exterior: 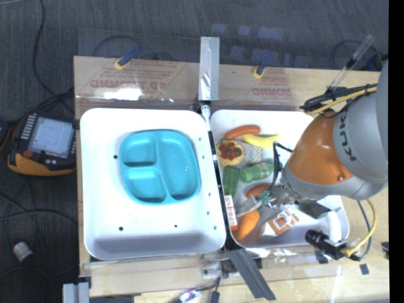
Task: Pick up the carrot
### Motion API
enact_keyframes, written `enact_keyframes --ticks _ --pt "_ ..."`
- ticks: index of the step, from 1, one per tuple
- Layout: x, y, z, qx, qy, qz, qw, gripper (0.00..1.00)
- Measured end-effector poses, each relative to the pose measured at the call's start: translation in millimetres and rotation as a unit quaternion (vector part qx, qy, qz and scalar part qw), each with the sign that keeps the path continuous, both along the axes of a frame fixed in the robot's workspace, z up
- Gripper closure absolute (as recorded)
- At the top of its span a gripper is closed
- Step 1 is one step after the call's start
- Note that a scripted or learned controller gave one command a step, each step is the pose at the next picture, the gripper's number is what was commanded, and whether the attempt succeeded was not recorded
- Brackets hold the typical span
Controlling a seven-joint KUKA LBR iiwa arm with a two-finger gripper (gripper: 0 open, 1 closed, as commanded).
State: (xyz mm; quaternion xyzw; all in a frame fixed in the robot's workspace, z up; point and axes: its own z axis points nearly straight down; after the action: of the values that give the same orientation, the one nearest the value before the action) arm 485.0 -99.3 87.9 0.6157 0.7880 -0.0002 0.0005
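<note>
Arm reaching in from the right, and the jaws (264,199) sit low in the right bin (328,223), just above the carrot (247,224) — can't tell how wide they are. The carrot lies at the near left corner of that bin, beside a white tag (283,220). Behind it: banana (260,141), sausage (243,131), green vegetables (255,172). A blue tray (160,165) rests in the left bin (101,232).

Even, bright overhead light, glare on the clear sheets (132,74), slightly soft focus.
</note>
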Motion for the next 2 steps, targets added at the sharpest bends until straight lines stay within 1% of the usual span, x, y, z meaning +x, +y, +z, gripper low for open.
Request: enact_keyframes --ticks 1,2 --pt "-2.8 -84.9 33.9 -0.0013 0.005 -0.196 0.9806 0.00" --pt "60.6 -98.9 83.9 -0.0019 0.004 -0.201 0.9795 0.00"
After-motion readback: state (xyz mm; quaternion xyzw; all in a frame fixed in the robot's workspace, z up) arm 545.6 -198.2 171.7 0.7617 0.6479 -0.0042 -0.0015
